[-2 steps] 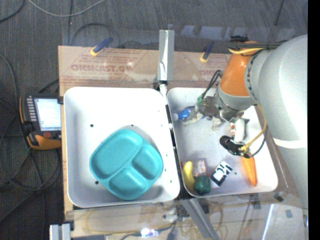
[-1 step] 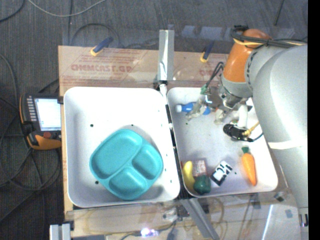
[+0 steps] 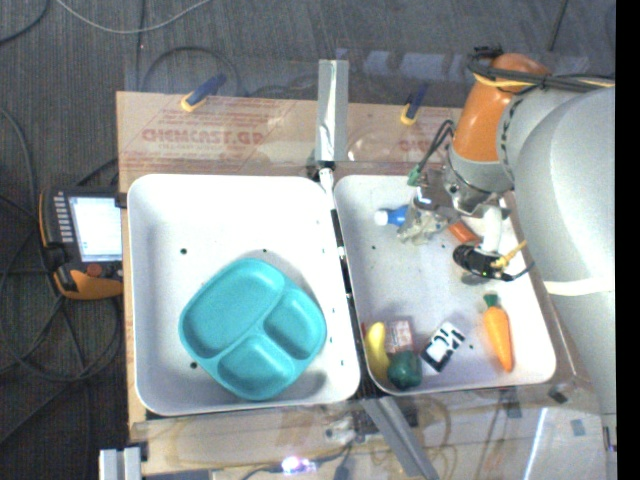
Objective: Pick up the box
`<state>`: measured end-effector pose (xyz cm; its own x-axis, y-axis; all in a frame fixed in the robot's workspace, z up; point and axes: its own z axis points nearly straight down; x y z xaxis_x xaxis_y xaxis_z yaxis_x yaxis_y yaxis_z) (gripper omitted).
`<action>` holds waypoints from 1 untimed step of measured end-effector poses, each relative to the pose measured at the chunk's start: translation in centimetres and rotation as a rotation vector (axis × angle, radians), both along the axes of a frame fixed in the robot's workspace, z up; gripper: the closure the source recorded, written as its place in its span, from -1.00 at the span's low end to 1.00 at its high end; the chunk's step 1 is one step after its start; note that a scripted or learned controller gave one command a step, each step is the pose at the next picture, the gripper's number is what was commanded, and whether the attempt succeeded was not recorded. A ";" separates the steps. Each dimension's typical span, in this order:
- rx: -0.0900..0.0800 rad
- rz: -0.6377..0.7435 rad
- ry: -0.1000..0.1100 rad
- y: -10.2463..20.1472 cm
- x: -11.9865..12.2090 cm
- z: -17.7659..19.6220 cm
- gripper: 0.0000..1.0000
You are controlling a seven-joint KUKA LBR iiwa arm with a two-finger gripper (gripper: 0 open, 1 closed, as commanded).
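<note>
A small brownish box (image 3: pixel 401 334) lies near the front edge of the right bin (image 3: pixel 520 368). Just to its right is a black-and-white box (image 3: pixel 443 346), turned at an angle. My gripper (image 3: pixel 419 224) hangs over the far part of the right bin, well behind both boxes and apart from them. A small blue-and-white thing (image 3: pixel 391 216) lies right beside the gripper on its left. Nothing shows between the gripper and either box.
A yellow banana (image 3: pixel 374 343) and a dark green thing (image 3: pixel 405 370) lie left of and in front of the brownish box. A carrot (image 3: pixel 498 336) lies at the right. A small orange thing (image 3: pixel 460 233) sits by the gripper. A teal divided plate (image 3: pixel 253 328) lies in the left bin (image 3: pixel 160 228).
</note>
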<state>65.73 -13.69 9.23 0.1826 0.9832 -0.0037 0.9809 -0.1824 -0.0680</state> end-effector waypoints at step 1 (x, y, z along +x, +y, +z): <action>0.001 0.000 0.000 0.0 0.0 0.0 -1.00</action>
